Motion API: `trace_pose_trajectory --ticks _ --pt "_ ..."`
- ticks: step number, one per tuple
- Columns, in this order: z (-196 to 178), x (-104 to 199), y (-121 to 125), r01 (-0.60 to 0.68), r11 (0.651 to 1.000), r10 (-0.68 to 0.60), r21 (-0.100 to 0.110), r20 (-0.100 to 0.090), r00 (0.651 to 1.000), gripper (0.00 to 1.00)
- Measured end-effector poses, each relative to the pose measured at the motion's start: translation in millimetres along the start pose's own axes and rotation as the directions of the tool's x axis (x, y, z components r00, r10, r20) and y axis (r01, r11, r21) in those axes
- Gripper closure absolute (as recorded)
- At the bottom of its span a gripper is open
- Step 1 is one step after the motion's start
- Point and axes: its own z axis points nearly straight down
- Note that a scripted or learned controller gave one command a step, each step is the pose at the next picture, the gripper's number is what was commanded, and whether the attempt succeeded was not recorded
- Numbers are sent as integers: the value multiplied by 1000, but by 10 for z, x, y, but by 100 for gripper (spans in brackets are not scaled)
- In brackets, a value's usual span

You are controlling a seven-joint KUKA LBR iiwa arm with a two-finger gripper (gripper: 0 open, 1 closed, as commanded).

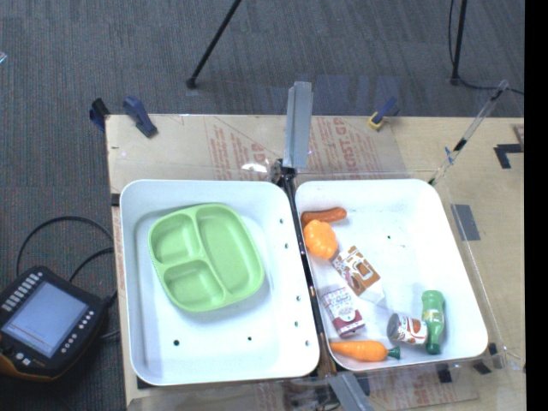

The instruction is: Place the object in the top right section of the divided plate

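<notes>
A green divided plate (pixel 205 255) with three sections lies in the left white bin (pixel 145 349). The right white bin (pixel 411 212) holds several items: an orange sausage-like piece (pixel 324 216), an orange round fruit (pixel 320 239), a white and brown carton (pixel 357 274), a small red and white box (pixel 343 310), a carrot with a green top (pixel 364 349), a can (pixel 408 330) and a green bottle (pixel 433 320). All of these lie loose on the bin floor.
A grey upright post (pixel 298 131) stands at the back between the bins. Blue clamps (pixel 137 115) and a yellow clamp (pixel 378 120) sit on the bench's rear edge. A teach pendant (pixel 47 319) lies on the floor at the left.
</notes>
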Motion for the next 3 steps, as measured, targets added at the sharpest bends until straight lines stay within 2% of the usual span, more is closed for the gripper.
trace_pose_trajectory --ticks 1,2,3 --pt "-69 29 -21 8 1000 -8 2 7 1000 100" --pt "1 315 -1547 -4 1000 4 -1 0 1000 100" --pt "458 325 -1655 45 999 -45 0 4 999 100"
